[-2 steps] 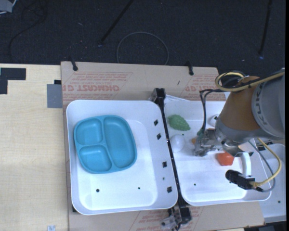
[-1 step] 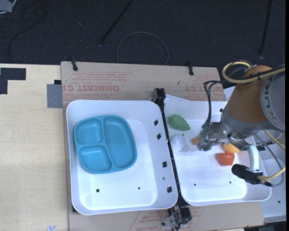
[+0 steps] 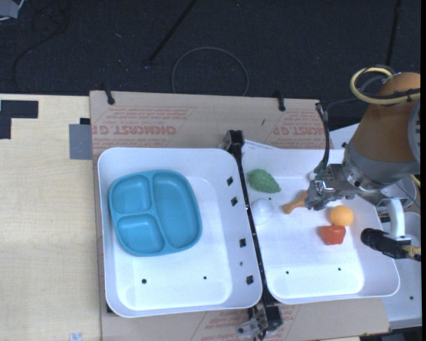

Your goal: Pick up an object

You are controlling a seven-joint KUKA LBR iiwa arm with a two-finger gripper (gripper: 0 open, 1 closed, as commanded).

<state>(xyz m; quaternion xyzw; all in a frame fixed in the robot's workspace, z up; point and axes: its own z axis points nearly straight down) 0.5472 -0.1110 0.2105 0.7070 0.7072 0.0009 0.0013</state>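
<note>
Right bin (image 3: pixel 305 279) | tool (image 3: pixel 318 194) grip state unclear | orange ball (image 3: pixel 341 216) just beside | red block (image 3: pixel 333 235) below ball

Four small objects are lying in the right bin (image 3: pixel 383 283): a green leaf-shaped piece (image 3: pixel 263 182) near its far left corner, a tan piece (image 3: pixel 294 205) mid-bin, and an orange ball (image 3: pixel 341 216) touching a red block (image 3: pixel 332 235) toward its right edge.
</note>
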